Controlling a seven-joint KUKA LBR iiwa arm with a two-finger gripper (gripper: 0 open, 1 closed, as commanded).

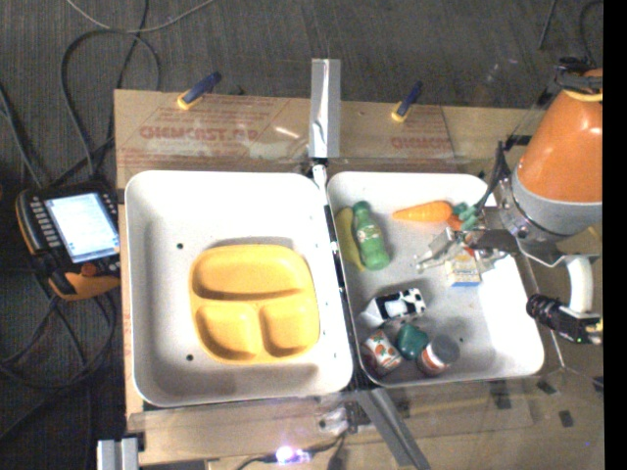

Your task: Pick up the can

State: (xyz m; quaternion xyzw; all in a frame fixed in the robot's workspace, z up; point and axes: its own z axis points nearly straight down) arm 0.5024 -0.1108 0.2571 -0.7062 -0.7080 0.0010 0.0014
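Light is moderate and even, falling from above. The two white bins (147, 223) are the brightest areas, close to washed out on their floors, with soft grey shading along the inner walls. The yellow tray (257, 302) casts a faint shadow at its upper edge. A strip of metal (323, 116) behind the bins shows glare. The dark floor (245, 27) is grainy and dim. Small items in the right bin look soft, fine detail unreadable.
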